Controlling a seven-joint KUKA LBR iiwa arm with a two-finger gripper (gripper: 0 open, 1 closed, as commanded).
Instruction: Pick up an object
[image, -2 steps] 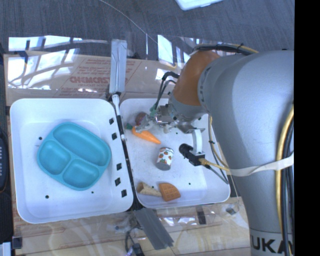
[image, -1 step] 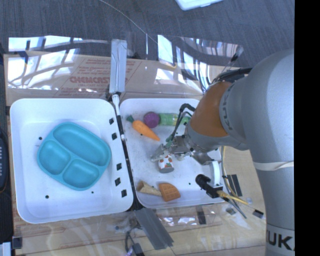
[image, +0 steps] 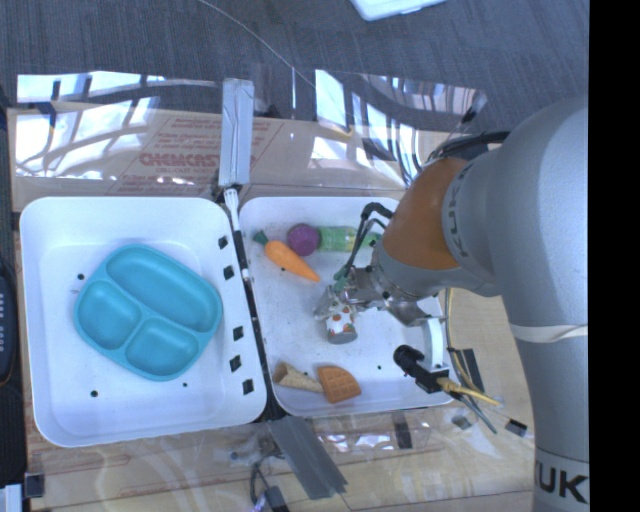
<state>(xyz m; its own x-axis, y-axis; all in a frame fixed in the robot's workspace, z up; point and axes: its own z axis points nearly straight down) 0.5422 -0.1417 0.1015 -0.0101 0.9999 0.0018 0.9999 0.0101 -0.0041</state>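
Note:
My gripper (image: 337, 306) reaches down into the middle of the right bin (image: 400, 398), right over a small orange, white and grey object (image: 341, 326) that lies on the bin floor. The gripper's tip touches or nearly touches the top of that object. An orange carrot (image: 290, 259) lies up and to the left of the gripper. Beside it sit a purple ball (image: 303, 238) and a green item (image: 340, 238), partly hidden by the arm. A cone-shaped piece (image: 293, 377) and an orange-brown wedge (image: 339, 383) lie near the bin's front wall.
The left bin (image: 40, 330) holds a blue divided plate (image: 147, 310). The grey arm with its orange band (image: 425, 225) covers the right side of the right bin. A cardboard sheet (image: 180, 150) lies behind both bins.

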